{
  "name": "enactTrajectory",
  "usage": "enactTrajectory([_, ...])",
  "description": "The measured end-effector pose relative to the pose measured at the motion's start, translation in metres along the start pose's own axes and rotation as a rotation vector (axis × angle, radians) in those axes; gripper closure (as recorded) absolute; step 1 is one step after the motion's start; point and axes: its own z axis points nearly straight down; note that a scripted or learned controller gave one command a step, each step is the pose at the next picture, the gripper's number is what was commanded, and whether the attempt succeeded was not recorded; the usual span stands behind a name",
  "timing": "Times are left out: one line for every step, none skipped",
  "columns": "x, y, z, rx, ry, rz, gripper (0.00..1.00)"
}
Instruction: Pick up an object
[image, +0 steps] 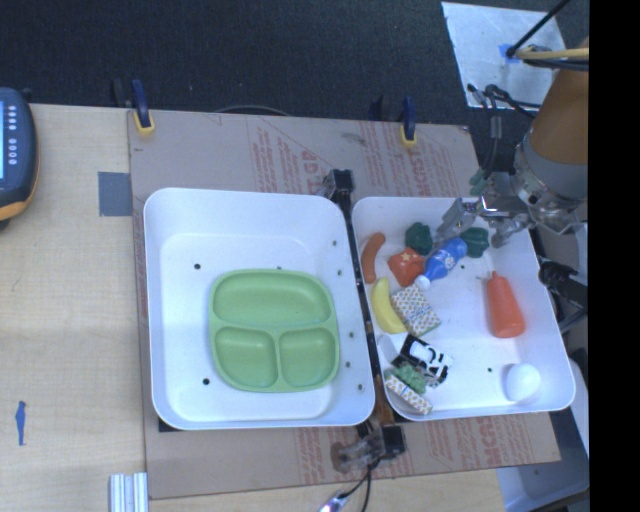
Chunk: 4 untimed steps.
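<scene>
Hand hangs above the right bin, beside the blue bottle.

Two bins are sitting side by side on the bench. The left bin is holding a divided tray at its centre. The right bin is holding a banana near its left wall, a sausage behind the banana, a bottle near the gripper, and a ball in the front right corner.
</scene>
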Motion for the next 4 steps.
enactTrajectory([-0.096, 0.037, 0.142, 0.008, -0.003, 0.006, 0.00])
enactTrajectory([-0.099, 0.074, 0.140, -0.004, -0.001, -0.001, 0.00])
enactTrajectory([-0.105, -0.038, 0.171, 0.010, 0.002, 0.004, 0.00])
enactTrajectory([-0.088, 0.037, 0.151, -0.008, -0.001, -0.002, 0.00])
